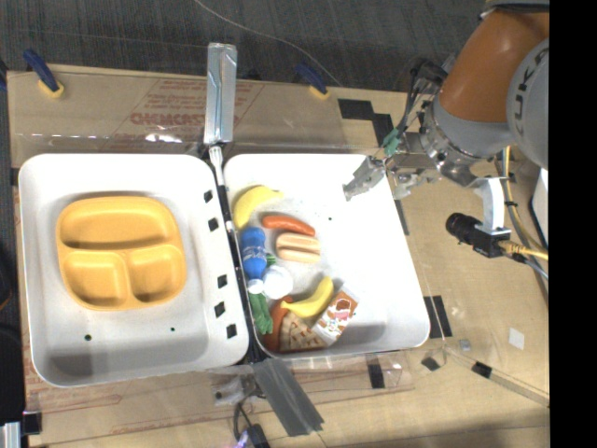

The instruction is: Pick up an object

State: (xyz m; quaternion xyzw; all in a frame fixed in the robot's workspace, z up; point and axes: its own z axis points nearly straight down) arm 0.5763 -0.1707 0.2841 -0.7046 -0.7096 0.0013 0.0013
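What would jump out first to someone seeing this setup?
The yellow divided tray sits alone in the left bin. In the right bin, colourful toy food crowds against the left wall. The gripper hangs over that bin's upper right corner.

Grey arm (522, 82) with an orange band, thin cables, and metallic wrist hardware.

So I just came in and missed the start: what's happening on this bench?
A grey and orange robot arm reaches in over the right bin, its hand hanging above the bin's upper right part with nothing visibly in it. Toy food is piled on that bin's left side: bananas, a hot dog, a blue bottle. The left bin holds a yellow divided tray.
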